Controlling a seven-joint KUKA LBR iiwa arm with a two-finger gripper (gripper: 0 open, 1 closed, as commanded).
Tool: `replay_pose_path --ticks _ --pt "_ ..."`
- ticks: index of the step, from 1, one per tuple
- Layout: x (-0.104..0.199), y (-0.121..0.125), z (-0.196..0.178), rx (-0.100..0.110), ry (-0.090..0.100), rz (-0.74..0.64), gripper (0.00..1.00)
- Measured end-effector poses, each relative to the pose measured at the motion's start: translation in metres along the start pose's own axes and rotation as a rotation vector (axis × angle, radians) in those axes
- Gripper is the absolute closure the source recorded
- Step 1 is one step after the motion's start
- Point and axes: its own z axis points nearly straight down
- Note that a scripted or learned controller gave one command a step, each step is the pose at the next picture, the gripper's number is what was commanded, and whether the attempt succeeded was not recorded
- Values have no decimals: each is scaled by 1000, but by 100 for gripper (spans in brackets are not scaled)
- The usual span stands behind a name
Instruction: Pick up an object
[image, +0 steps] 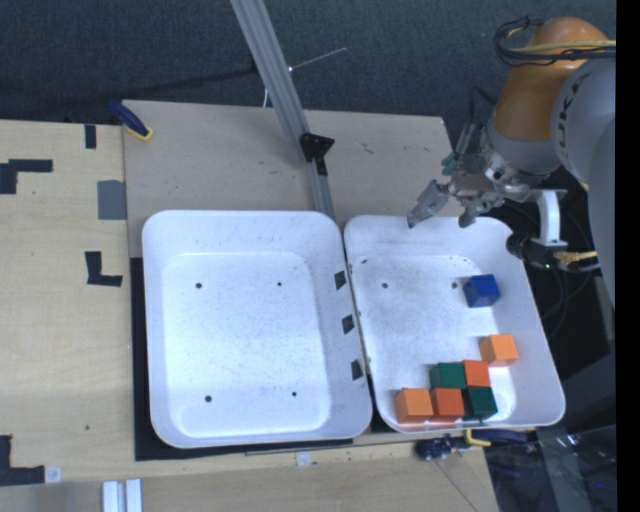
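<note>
camera view | gripper (440, 215) at upper right, over the right bin's (420, 238) far rim – fingers spread, nothing between them | blue cube (481, 290) lies below it in the bin, alone | pick not yet begun – descent, grasp, lift remain

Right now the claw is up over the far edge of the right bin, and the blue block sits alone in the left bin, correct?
Not quite. In the camera view the blue block sits alone in the right bin, not the left bin. The claw is indeed up over the right bin's far edge.
</note>
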Motion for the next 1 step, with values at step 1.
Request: replay_pose_path --ticks 1 --pt "0 0 0 0 -1 1 0"
